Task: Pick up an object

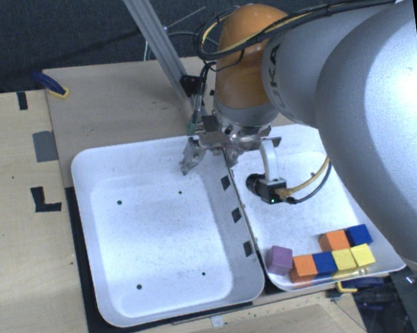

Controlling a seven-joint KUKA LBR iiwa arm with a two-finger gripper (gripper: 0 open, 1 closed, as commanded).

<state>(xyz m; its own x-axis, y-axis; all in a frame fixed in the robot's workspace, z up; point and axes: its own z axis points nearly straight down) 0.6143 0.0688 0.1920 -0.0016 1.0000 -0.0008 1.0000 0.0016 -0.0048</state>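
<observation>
The left bin (156,231) lies near the bench's (108,107) left half with nothing visible inside but a few dark specks. Over its far right corner, at the rim shared with the right bin (304,187), hangs the tool (192,158); whether it is spread or pressed together cannot be told from here, and nothing is seen between its tips, so by my reading no pick has been made yet. The grey arm (361,102) with its orange band (242,49) covers much of the right bin.

The blocks sit at the right bin's near edge, well apart from the tool: a purple block (280,258) at the left end, tilted a little against the rest, then an orange block (305,265), a blue block (324,262), and yellow blocks (353,257), with another orange (333,240) and blue (358,235) behind. Each is cube-like with no clear long axis; the row itself runs along the near edge. Left to do, as I judge it: travel to the blocks, descend, grip, lift
</observation>
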